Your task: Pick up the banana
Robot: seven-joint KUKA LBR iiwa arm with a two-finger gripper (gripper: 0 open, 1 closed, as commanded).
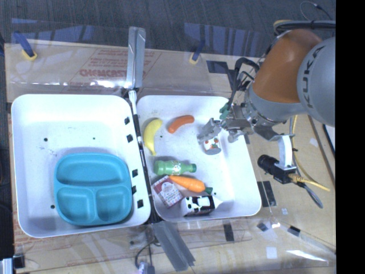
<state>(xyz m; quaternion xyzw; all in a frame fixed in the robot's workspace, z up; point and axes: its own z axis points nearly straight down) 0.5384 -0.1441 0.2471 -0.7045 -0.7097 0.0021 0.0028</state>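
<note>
The yellow banana (151, 135) lies at the upper left of the right bin (239, 187), close to the divider wall, curving from top to bottom. My gripper (211, 138) hangs over the upper right part of the same bin, well to the right of the banana and apart from it. Right under the gripper sits a small red, white and green object (213, 147); I cannot tell whether the gripper touches it. The grey and orange arm (285, 79) reaches in from the right.
An orange sausage (181, 123) lies between banana and gripper. Below are a green bottle (174, 167), a carrot (188, 183), a red packet (167, 191) and a black-and-white carton (199, 204). The left bin (34, 113) holds a blue divided plate (93, 188).
</note>
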